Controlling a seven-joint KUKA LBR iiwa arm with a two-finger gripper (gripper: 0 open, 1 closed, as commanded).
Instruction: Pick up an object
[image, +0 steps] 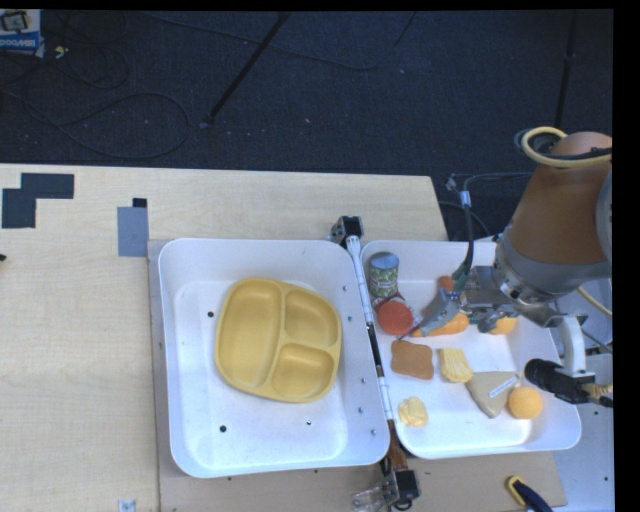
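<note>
My gripper (440, 312) hangs low over the right bin (555, 432), reaching in from the right. It is right above an orange piece (452, 324) that lies beside a red tomato (395, 317). A small can (383, 274) stands at the bin's far left. In front of the gripper lie a brown slice (411, 359), a yellow cheese piece (455, 364), a beige wedge (490, 391), an orange ball (524, 402) and a pale yellow lump (412, 411). Whether the gripper touches the orange piece is hidden.
The left bin (190, 420) holds a yellow divided plate (278, 338). A ridge with a clamp (348, 232) separates the two bins. The grey and orange arm (560, 220) covers the right bin's far right corner. Cables run past its right rim.
</note>
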